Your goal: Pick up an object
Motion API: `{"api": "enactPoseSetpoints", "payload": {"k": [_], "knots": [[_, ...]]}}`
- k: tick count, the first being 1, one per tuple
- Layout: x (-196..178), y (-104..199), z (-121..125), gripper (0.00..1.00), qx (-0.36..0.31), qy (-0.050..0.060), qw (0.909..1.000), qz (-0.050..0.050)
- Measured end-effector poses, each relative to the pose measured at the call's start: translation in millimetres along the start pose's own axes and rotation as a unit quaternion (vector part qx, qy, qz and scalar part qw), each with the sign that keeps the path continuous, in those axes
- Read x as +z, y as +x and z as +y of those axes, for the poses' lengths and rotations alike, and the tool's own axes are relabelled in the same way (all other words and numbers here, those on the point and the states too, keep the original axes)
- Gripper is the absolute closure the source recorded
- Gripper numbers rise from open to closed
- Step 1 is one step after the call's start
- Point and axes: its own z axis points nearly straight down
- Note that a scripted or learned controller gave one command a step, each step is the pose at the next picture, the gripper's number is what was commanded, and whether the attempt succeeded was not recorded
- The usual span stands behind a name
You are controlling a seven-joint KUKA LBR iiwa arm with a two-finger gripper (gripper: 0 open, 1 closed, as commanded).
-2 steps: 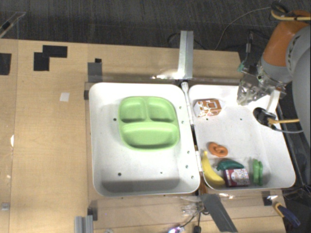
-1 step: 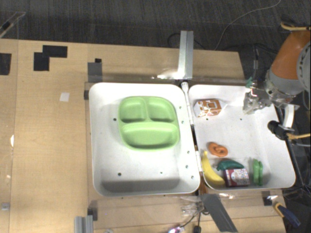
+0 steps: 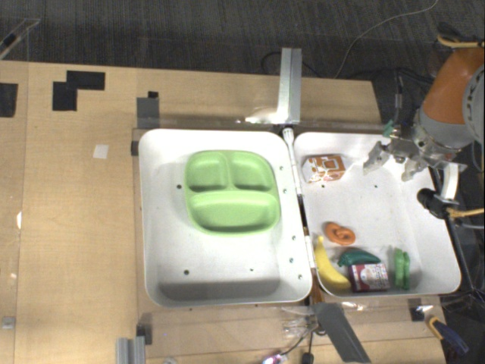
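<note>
Camera view: the pincer hangs open and empty over the right bin; banana, can and packet lie unpicked.

bench: matt wood | bins: smooth white plastic | tray: matt green plastic

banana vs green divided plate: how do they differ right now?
The banana is yellow, narrow and curved; the green divided plate is pale green, broad and rounded-rectangular with three compartments. The banana lies in the right bin near its front left corner, crowded by other items; the plate sits alone in the left bin. Both lie flat.
</note>
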Motion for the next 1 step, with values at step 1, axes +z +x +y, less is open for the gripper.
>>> {"api": "enactPoseSetpoints", "payload": {"k": [1], "knots": [[27.3,-11.6,-126.1,0.0,0.011,0.002,0.9999,0.001]]}}
